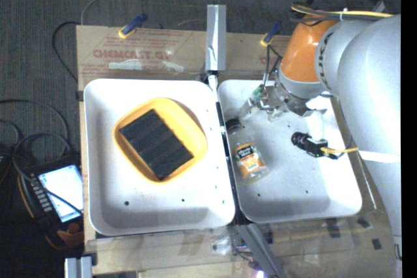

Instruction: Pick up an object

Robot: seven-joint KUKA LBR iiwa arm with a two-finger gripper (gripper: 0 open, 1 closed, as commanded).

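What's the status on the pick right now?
Claw low at the right bin's back-left corner, nothing seen held. Small juice bottle lying near that bin's left wall. Yellow dish with black sponge in left bin.

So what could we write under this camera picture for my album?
Robot arm reaches over the right bin by a small bottle; yellow dish sits left.

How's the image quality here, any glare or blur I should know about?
Camera view: even overhead light; the two white bins look bright and nearly washed out; soft overall focus; small bottle label unreadable; gripper area murky; arm looms large and pale at right.
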